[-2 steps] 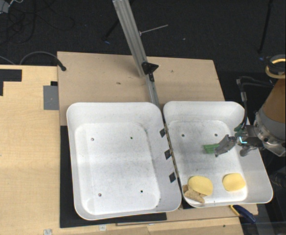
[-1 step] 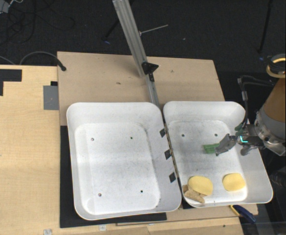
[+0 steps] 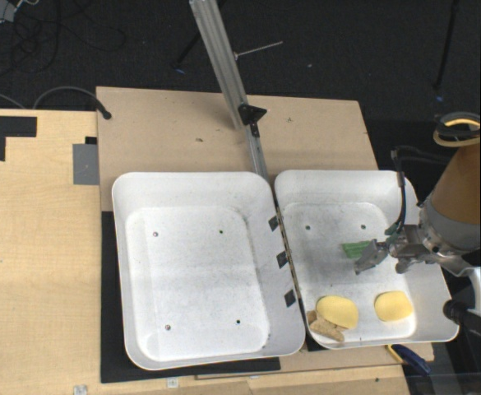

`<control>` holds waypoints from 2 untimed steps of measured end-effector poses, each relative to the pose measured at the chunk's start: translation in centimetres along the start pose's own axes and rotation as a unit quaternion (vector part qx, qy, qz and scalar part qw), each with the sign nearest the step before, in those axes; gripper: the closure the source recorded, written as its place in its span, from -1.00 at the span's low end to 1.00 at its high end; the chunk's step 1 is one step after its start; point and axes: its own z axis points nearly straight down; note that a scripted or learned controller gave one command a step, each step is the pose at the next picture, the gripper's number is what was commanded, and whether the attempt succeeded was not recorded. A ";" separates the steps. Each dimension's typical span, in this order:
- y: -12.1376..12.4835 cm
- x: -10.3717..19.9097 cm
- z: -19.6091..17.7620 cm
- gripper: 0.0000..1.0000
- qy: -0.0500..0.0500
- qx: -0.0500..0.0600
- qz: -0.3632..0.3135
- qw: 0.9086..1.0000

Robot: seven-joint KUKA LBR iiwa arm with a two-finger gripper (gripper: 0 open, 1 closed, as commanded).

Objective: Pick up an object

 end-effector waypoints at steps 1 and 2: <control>-0.8 0.3 6.2 -1.00 0.001 0.001 0.000 1.000; -0.7 0.3 9.6 -1.00 -0.001 -0.003 0.001 1.000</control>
